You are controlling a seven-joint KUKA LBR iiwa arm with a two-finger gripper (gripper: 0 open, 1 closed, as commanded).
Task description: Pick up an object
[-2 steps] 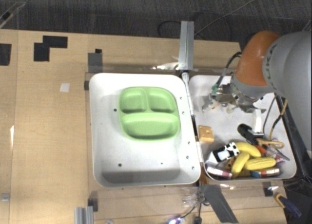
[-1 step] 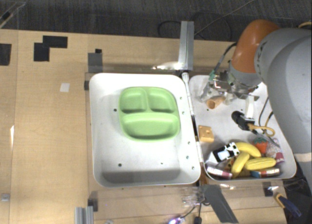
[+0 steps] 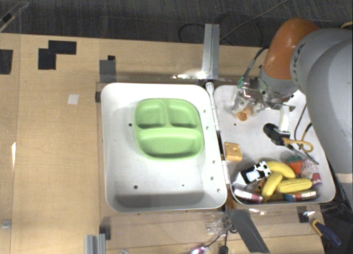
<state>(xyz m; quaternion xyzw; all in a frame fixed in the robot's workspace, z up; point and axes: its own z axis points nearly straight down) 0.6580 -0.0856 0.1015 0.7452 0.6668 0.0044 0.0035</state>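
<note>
My gripper (image 3: 244, 104) hangs over the far left part of the right bin (image 3: 253, 139), below the orange band of the arm. A small tan cork-like cylinder (image 3: 241, 115) sits right at the gripper's lower end; whether it is gripped or just resting on the bin floor is unclear. A tan wedge-shaped block (image 3: 233, 152) lies near the bin's left wall. Two yellow bananas (image 3: 284, 178) lie in the near right corner, with a black-and-white toy (image 3: 254, 173) beside them.
The left bin (image 3: 118, 153) holds a green divided plate (image 3: 167, 127). Near the bananas are a small orange-red object (image 3: 297, 165) and several marker-like sticks (image 3: 300, 196) along the right bin's near wall. The wall between the bins runs just left of the gripper.
</note>
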